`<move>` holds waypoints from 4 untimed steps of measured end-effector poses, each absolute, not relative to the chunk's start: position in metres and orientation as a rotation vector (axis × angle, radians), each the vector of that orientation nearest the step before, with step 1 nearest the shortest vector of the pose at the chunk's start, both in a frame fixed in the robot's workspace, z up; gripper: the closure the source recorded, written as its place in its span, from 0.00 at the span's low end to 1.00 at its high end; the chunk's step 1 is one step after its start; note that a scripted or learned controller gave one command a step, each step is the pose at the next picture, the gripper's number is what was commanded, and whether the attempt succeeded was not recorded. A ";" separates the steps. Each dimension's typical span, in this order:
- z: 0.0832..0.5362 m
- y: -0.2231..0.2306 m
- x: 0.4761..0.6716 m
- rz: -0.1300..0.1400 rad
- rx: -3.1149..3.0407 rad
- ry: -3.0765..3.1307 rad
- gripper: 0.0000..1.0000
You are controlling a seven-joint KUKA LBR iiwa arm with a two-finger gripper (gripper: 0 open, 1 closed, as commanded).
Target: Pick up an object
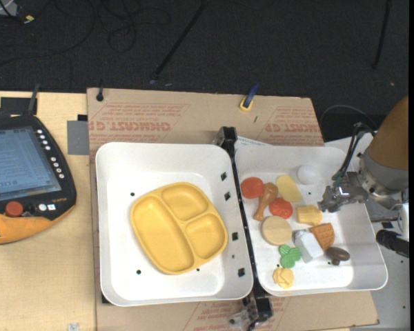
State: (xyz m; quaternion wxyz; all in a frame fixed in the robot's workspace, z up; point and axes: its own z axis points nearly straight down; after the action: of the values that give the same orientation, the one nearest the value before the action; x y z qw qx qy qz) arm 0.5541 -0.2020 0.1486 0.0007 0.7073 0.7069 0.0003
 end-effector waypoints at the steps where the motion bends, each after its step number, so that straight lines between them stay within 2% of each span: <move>1: 0.210 -0.208 0.559 0.004 2.219 2.217 1.00; 2: 0.228 -0.210 0.559 0.001 2.221 2.221 1.00; 3: 0.221 -0.156 0.565 0.000 2.220 2.228 1.00; 4: 0.229 -0.097 0.563 -0.001 2.220 2.228 1.00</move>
State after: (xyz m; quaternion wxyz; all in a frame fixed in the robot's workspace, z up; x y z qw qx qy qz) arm 0.5627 -0.0967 0.2295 -0.0021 0.7058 0.7084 -0.0002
